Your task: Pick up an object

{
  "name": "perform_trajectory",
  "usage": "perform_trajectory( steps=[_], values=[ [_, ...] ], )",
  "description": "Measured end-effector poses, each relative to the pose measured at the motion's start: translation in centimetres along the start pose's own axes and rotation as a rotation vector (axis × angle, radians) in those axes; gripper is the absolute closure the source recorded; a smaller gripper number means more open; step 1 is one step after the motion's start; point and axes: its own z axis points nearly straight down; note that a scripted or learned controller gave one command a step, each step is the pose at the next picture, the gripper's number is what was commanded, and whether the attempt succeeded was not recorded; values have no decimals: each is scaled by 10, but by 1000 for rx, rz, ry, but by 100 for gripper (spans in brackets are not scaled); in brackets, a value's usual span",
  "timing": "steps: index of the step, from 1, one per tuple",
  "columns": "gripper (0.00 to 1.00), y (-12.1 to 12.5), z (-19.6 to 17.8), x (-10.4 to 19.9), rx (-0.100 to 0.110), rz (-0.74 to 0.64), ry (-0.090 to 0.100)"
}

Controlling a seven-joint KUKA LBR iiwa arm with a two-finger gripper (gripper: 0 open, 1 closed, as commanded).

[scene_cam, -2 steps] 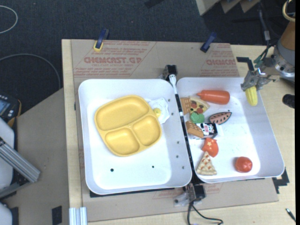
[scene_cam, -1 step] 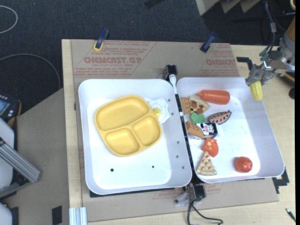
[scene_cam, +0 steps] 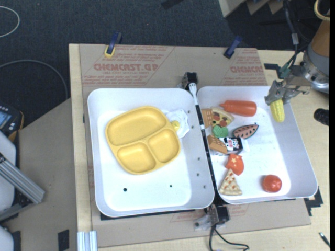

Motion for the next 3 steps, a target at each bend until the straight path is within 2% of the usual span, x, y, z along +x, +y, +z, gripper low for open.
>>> perform_trajectory(
  steps=[2, 3],
  values=[
    [100, -82, 10, 93, 3, -1, 2],
    [100, -111, 19, 124, 3, 0, 1]
  ],
)
